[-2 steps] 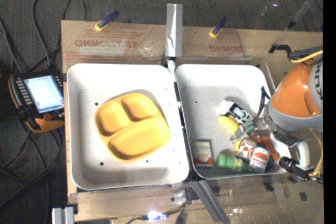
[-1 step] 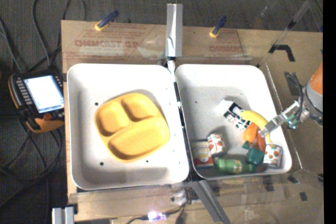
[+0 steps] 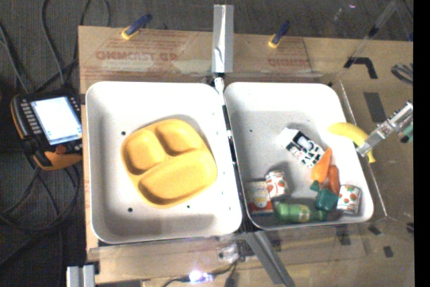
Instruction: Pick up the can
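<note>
Gripper point(image 3: 395, 123): a slim pale metal part is seen at the right side of the view, outside the right bin's rim and above the bench; whether it is spread or closed cannot be made out, and nothing is seen held in it.
Banana point(image 3: 349, 134): lies against the right bin's right wall, just beside the gripper's lower end.
Right bin point(image 3: 269, 104): its contents are gathered in the near half.
Red-and-white can point(image 3: 275, 183): lies near the bin's front, well apart from the gripper.
Second can point(image 3: 257, 196): is set just beside the first, at the front left corner.
Third can point(image 3: 348, 197): is tucked in the front right corner.
Green bottle point(image 3: 294, 212): lies on its side along the front wall, between the cans.
Carrot point(image 3: 324, 165): lies tilted, between the white box point(image 3: 304, 146) and the third can.
Left bin point(image 3: 107, 104): a yellow divided plate point(image 3: 169, 161) is held in its middle.
Bench point(image 3: 148, 54): two clamps are fixed on the far edge.
Handheld screen point(image 3: 50, 119): lies on the floor, left of the bench.
</note>
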